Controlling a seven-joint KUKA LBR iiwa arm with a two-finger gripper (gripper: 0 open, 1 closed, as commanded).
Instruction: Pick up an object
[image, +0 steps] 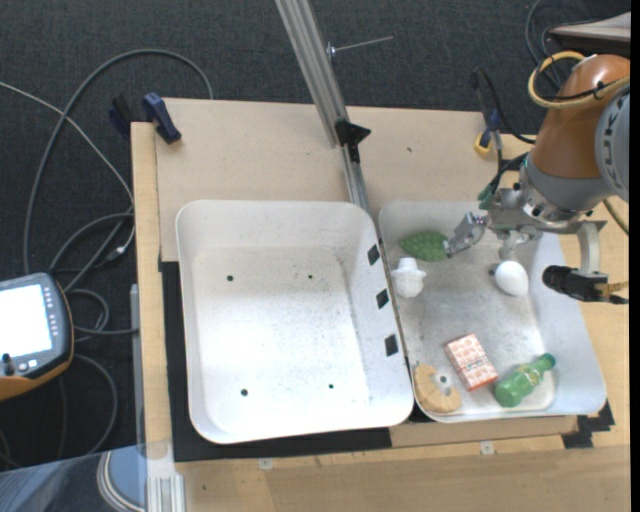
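1. My tool (468, 236) hangs low over the right bin (575, 330), at its far edge, just beside the green leaf (424, 245). I cannot tell how it is set.
2. Nothing is lifted; the egg (511, 277), box (470, 361) and bottle (522, 380) lie on the bin floor.
3. I judge this the reach. Next I must settle over one object, likely the leaf, and close.

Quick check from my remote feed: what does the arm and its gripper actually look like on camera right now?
The arm is grey with a glossy orange band above the wrist, rounded in shape. A yellow cable loops over its top, with dark cables nearby. The gripper is small, metallic grey, and a black cylindrical part juts from the wrist.
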